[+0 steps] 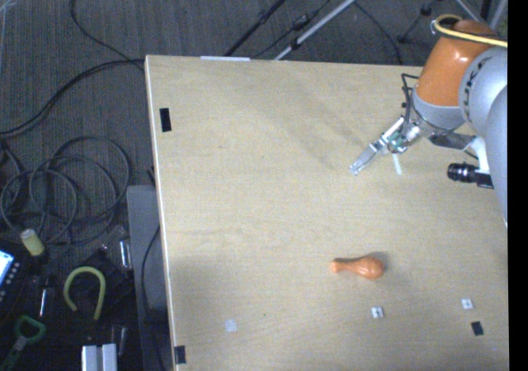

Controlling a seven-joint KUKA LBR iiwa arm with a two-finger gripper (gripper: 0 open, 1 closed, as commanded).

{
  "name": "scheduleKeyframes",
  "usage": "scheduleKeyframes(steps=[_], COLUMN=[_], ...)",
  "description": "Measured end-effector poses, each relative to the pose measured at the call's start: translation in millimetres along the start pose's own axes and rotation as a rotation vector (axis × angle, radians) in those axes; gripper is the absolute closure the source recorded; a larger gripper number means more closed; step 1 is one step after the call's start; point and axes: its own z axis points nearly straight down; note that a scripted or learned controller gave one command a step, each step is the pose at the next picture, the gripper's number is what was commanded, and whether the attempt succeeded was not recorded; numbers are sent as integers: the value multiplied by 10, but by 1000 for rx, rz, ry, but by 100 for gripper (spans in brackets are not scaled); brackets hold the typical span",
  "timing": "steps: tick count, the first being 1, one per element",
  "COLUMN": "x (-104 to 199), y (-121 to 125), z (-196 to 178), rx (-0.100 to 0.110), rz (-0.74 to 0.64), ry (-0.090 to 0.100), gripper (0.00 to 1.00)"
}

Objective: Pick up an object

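Where the desk (247,196) comes nearest the camera, small square markers (377,312) dot its lower right part, and just beyond them lies an orange pear-shaped object (360,267), narrow end pointing left, flat on the bare wood. Farther up and slightly right, well apart from it, the end effector (363,162) hangs at the tip of the grey arm, pointing down-left; whether it is released or clenched cannot be told, and nothing shows in it. Wide bare surface stretches left toward the desk's left edge, beyond which cables (66,188) lie on the floor.
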Motion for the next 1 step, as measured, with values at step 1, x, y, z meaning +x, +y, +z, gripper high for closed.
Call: scheduleKeyframes(steps=[1], x=[-2], y=[9], z=[-102], rx=[-2], rz=[0], ry=[-2], gripper=[100])
